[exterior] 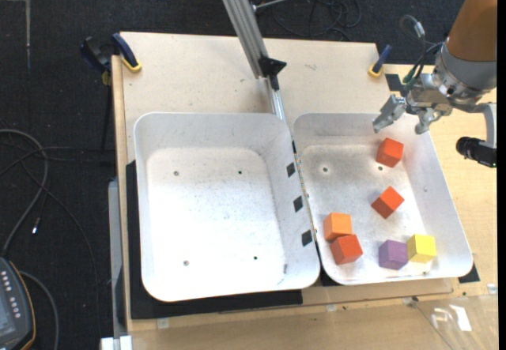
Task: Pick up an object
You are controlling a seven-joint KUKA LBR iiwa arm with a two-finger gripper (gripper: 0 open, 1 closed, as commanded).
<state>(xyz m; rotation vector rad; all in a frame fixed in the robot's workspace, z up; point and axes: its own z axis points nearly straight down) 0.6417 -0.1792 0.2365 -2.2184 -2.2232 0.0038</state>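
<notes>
Spread apart and gripping nothing, the gripper [405,115] hangs over the far rim of the right bin [443,182], its two grey fingers [388,114] splayed to either side of a gap. The grey arm with its orange band [474,28] comes in from the right above it.

Just below the fingers, an orange-red cube [389,152] sits on the bin floor near the far wall, apart from the fingertips. It is a cube with no long axis; its edges are turned slightly against the bin walls. Nothing stands between it and the gripper.

Nearer the camera lie a second red cube [387,202], set corner-on, then an orange cube [338,224] touching a red cube [346,248], and a purple block [393,254] just beside a yellow cube [421,247] at the near wall.

The left bin [150,182] lies alongside, under a slanting metal rail [241,13].
</notes>
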